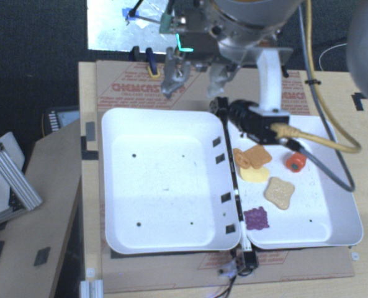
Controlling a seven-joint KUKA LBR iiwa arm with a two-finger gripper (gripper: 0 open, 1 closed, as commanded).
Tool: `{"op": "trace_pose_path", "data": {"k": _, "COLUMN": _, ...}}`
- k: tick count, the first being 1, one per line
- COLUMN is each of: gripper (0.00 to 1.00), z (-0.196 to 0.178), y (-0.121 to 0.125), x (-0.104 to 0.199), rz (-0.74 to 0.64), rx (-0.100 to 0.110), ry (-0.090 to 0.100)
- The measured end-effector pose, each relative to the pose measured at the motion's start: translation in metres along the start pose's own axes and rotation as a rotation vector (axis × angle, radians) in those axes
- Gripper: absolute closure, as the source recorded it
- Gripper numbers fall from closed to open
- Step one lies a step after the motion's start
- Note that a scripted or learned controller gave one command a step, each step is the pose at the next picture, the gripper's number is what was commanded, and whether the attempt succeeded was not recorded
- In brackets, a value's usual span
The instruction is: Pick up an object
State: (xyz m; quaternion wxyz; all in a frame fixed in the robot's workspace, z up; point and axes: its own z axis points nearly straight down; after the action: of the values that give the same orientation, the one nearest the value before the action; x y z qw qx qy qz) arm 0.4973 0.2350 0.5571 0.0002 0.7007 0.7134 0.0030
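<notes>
The pincer (196,79) hangs wide and empty beyond the bins' far rim, probably lifted to clear the walls. Nearer the camera and to the right of it, in the right bin (332,228), lie orange slices (253,157) and a red piece (296,161).

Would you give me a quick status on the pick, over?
Claw open, holding nothing, above the bins' far edge. Toast slice, purple grapes, red piece lie in right-hand bin. Nothing blocks them.
</notes>
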Motion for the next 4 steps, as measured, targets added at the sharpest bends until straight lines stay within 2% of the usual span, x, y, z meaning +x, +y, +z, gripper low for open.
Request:
{"op": "trace_pose_path", "data": {"k": 1, "gripper": 1.00, "z": -0.012, "y": 0.000, "x": 0.000, "rz": -0.004, "rx": -0.003, "ry": 0.002}}
{"op": "trace_pose_path", "data": {"k": 2, "gripper": 0.00, "z": -0.011, "y": 0.000, "x": 0.000, "rz": -0.006, "rx": -0.002, "ry": 0.001}}
{"op": "trace_pose_path", "data": {"k": 3, "gripper": 1.00, "z": -0.023, "y": 0.000, "x": 0.001, "rz": -0.010, "rx": -0.004, "ry": 0.003}}
{"op": "trace_pose_path", "data": {"k": 4, "gripper": 0.00, "z": -0.022, "y": 0.000, "x": 0.001, "rz": -0.011, "rx": -0.003, "ry": 0.003}}
